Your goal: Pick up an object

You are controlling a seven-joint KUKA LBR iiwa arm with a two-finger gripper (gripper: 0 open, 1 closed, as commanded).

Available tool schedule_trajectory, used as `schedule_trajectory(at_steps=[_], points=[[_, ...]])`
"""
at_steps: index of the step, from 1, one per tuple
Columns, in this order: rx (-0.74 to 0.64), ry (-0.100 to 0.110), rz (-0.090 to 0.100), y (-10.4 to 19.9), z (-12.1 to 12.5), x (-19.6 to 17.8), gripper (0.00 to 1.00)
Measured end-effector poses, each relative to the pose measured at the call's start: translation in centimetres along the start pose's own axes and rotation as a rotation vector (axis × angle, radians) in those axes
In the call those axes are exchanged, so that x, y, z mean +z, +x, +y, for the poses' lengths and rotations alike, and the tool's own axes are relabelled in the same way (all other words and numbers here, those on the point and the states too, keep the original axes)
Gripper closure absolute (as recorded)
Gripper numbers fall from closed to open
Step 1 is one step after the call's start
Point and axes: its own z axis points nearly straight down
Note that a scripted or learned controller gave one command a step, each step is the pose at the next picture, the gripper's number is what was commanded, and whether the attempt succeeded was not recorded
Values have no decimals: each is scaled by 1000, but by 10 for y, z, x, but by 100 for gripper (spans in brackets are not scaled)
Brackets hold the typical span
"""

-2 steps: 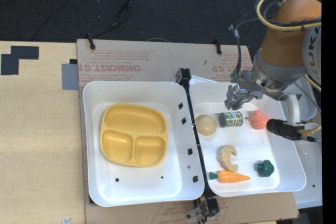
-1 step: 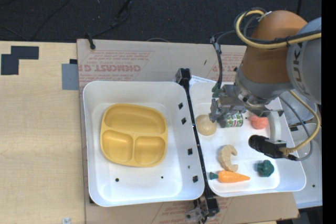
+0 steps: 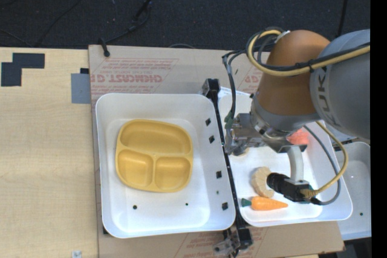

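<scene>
A: In the camera view, we see the gripper [image 3: 244, 137] low over the right bin [image 3: 331, 205], close by the wall it shares with the left bin [image 3: 110, 148]. Is it open?

B: We cannot tell. The arm [image 3: 296, 78] hangs over it and covers its working end. We see nothing held.

A: So what do we go for?

B: The nearest candidates lie below the gripper in the view. A tan round piece [image 3: 260, 180] is just off it, and a carrot [image 3: 269, 204] lies flat beyond that, near the bin's front rim. The two are just beside each other, perhaps touching.

A: We judge the carrot the better target. It is long and narrow, so we should close across its width, not along it, and come straight down clear of the tan round piece.

B: Agreed. The yellow divided plate [image 3: 155, 155] sits to the gripper's left in the view, across the wall and well apart. It is wide and flat, so a poor grasp.

A: What is uncertain?

B: A pink thing [image 3: 299, 137] on the gripper's right in the view is half covered by the arm, and we cannot name it. Anything lying directly under the gripper is hidden too.
</scene>
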Motion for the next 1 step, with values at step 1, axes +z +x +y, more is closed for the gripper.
schedule_trajectory(at_steps=[1], points=[[-2,-2,0,52,-11,-2,100]])
